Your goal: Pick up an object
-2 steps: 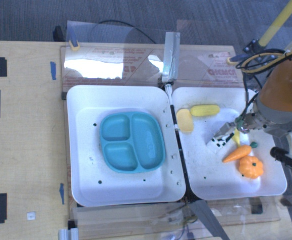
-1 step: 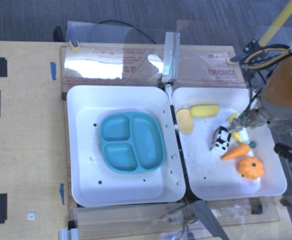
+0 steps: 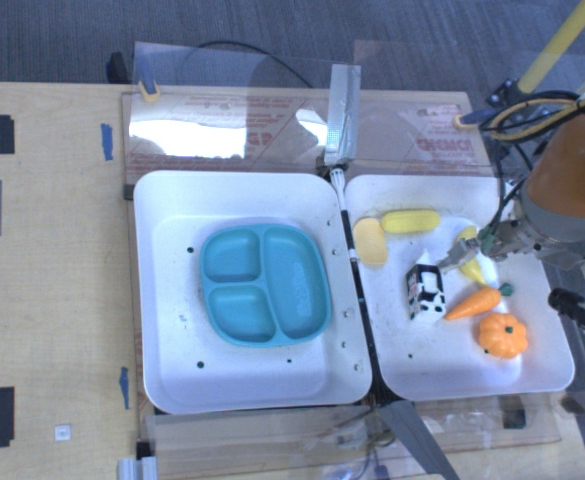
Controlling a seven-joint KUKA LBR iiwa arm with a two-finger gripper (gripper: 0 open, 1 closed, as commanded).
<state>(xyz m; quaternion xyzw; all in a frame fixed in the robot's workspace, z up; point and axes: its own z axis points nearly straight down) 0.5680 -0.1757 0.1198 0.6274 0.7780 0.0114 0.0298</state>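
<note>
- Gripper [image 3: 469, 253] sat low in the right bin [image 3: 547, 373], near its 2 o'clock part, reaching in from the 3 o'clock side; whether it was spread or pressed together could not be told, and nothing was visibly pinched in it.
- Yellow piece [image 3: 479, 268] lay right at the gripper, partly hidden by it.
- Carrot [image 3: 472, 304] rested just beside that piece at its 6 o'clock, with an orange pumpkin [image 3: 503, 336] close by at the carrot's 4 o'clock.
- Black-and-white cow toy [image 3: 426, 293] lay near the carrot at its 9 o'clock.
- Yellow banana-like piece [image 3: 410, 222] and a pale yellow oval [image 3: 370, 241] lay towards the bin's 11 o'clock corner, almost touching.
- Left bin [image 3: 162, 218] held a blue divided plate [image 3: 266, 284] at its centre.
</note>
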